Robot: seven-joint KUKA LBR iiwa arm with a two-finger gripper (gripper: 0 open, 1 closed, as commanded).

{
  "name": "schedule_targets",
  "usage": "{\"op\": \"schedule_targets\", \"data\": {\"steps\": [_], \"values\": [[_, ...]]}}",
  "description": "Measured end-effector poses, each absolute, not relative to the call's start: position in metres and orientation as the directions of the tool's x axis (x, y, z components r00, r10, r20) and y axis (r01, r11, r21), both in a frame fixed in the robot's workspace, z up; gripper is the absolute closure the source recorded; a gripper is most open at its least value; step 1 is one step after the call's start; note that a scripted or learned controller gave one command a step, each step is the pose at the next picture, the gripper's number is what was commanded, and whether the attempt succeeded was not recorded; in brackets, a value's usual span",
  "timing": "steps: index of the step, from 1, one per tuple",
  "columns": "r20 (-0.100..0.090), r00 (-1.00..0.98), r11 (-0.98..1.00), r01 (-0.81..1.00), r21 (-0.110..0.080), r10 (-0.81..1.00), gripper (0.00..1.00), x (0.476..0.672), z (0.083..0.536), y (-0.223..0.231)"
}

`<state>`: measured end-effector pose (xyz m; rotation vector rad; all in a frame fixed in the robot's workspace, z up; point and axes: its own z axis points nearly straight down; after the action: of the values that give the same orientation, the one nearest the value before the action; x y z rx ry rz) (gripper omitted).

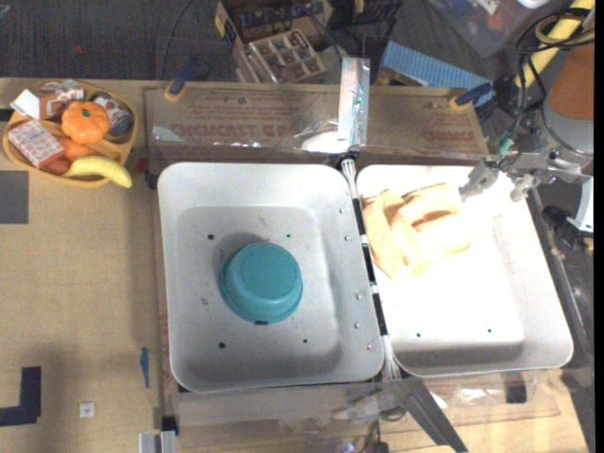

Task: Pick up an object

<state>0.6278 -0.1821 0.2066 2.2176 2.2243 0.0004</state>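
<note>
A pale yellow crumpled cloth-like object lies in the back left corner of the right bin. A teal bowl sits upside down in the middle of the left bin. My gripper hovers over the back right part of the right bin, just right of the yellow object's far end. Its fingers are spread open with nothing between them. The grey arm reaches in from the right edge.
A wooden dish of toy fruit with a banana and an orange pumpkin rests on the bench at the far left. Cardboard panels line the back of both bins. Cables and boxes clutter the floor behind.
</note>
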Motion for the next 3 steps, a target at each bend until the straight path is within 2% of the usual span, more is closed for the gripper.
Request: {"op": "schedule_targets", "data": {"steps": [1, 2, 3], "values": [[-0.003, -0.138, 0.138, 0.99, 0.006, 0.99, 0.0, 0.633, 0.097, -0.151], [-0.007, -0.273, 0.273, 0.962, 0.01, 0.962, 0.0, 0.641, 0.091, -0.135], [-0.007, -0.271, 0.272, 0.962, 0.015, 0.962, 1.0, 0.642, 0.103, -0.135]]}}
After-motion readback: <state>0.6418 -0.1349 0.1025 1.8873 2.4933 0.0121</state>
